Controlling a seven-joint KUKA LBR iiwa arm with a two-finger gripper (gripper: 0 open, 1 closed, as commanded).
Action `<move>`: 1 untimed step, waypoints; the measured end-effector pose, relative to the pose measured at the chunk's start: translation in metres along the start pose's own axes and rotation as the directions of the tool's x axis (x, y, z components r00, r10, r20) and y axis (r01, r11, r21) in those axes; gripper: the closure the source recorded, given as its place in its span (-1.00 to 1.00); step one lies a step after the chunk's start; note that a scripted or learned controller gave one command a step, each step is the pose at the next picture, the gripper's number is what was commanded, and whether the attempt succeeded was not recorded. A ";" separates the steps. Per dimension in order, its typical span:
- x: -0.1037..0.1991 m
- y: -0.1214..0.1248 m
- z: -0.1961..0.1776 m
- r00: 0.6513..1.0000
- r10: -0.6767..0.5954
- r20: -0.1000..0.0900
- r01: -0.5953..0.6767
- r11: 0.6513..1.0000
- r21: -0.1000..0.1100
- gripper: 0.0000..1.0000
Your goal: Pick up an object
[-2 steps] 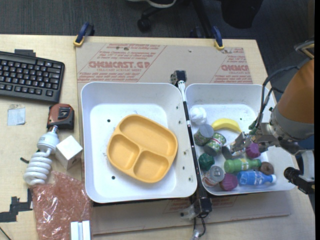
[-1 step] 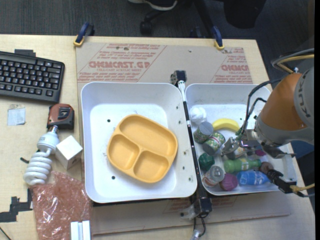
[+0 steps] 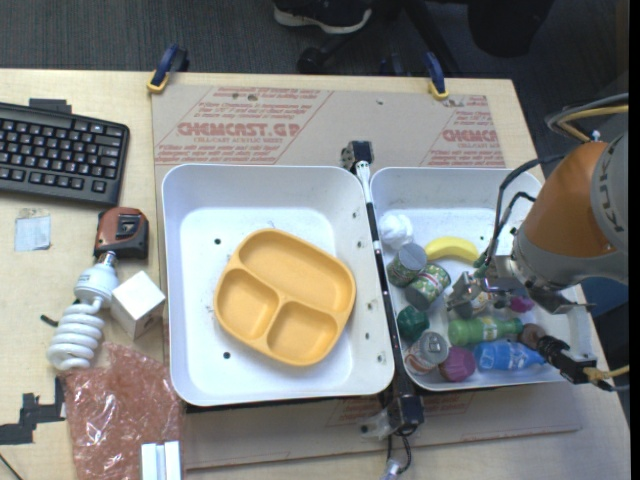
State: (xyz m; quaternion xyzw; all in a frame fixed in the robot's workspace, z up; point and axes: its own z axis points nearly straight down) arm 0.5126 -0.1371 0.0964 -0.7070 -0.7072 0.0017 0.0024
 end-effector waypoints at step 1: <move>0.071 -0.026 -0.161 1.000 -0.003 0.002 0.003 1.000 -0.008 1.00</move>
